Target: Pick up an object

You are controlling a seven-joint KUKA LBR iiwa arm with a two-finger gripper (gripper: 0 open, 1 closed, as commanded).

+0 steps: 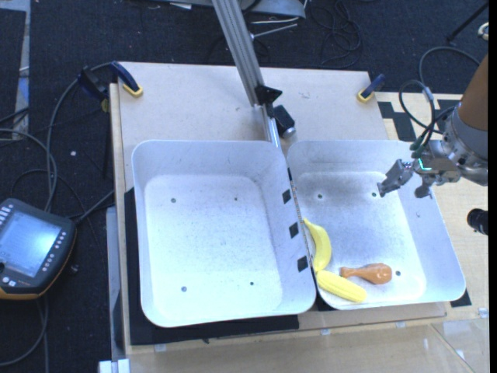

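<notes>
From above, the gripper (405,181) hangs with fingers spread and nothing between them over the right bin (435,231) toward its two o'clock corner, well apart from the banana (322,259) and the orange drumstick toy (369,273) near six o'clock.

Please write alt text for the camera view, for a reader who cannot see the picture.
A robot arm reaches in from the right, its pincer above the far part of the right bin, apart from the objects. A banana and an orange chicken leg toy lie at the near side of that bin; the left bin sits beside it.
</notes>
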